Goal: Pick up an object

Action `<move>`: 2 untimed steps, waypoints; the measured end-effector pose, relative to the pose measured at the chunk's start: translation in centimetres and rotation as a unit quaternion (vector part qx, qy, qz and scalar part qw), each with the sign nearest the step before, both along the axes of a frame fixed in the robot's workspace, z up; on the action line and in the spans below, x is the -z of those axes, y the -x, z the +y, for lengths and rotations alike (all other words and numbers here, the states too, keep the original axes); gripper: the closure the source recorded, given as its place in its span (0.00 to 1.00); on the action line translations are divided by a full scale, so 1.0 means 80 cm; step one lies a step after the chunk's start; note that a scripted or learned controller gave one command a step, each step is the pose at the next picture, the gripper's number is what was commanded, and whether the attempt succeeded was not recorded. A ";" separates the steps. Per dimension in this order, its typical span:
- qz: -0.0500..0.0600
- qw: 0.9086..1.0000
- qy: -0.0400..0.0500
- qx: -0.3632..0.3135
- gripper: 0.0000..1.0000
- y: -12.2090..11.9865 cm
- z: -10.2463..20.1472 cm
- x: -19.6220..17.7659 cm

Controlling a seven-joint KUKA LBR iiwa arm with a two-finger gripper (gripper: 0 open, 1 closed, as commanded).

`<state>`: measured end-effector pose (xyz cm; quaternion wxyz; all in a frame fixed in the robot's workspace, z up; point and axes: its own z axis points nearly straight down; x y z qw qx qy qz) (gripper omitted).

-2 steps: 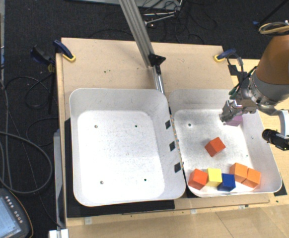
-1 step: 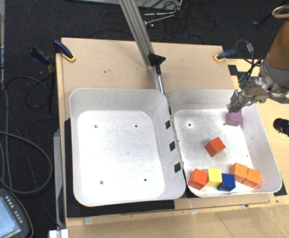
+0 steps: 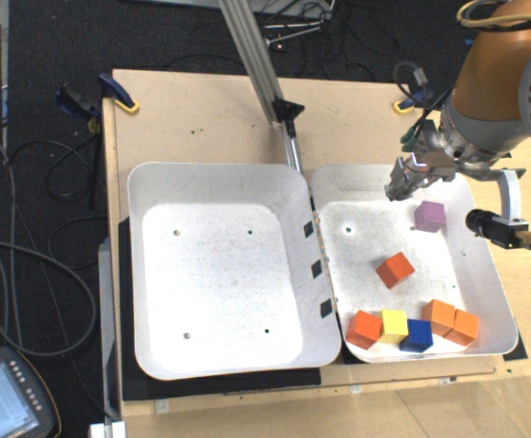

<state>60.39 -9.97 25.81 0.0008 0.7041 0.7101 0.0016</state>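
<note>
- Overhead, a tan wooden bench [image 3: 211,121] stands on dark carpet [image 3: 37,53], with black cables [image 3: 19,226] looping across the floor at nine o'clock.
- At the bench's far corners sit two clamps with yellow tips: one at eleven o'clock [image 3: 118,92], one at one o'clock [image 3: 411,88].
- A grey metal pole [image 3: 247,39] slants down from twelve o'clock to the seam between the two bins.
- At seven o'clock, the corner of a tablet screen [image 3: 1,400] shows; its writing is too small to read. No other label is legible.
- The left bin [image 3: 156,181] is white, speckled with dark dots.
- The right bin [image 3: 484,281] is white as well and holds the blocks.
- A purple block [image 3: 430,215] lies near that bin's far edge, at two o'clock from the bin's centre.
- An orange block [image 3: 394,269] lies tilted near the bin's middle, apart from the others.
- Along the near rim, at six o'clock, sit a red-orange block [image 3: 365,328], a yellow block [image 3: 394,323], a blue block [image 3: 419,335] and two orange blocks [image 3: 452,321], close together.
- The arm [image 3: 498,71] enters at two o'clock; its claw [image 3: 400,186] hangs over the far rim of the right bin, just at ten o'clock from the purple block.
- Whether the claw is wide or narrow, I cannot tell; no block is seen in it.
</note>
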 end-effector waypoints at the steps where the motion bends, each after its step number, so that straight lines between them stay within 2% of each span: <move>1: 0.002 1.000 0.000 0.000 1.00 0.004 0.059 0.009; 2: 0.001 1.000 0.000 0.000 1.00 -0.003 0.121 0.002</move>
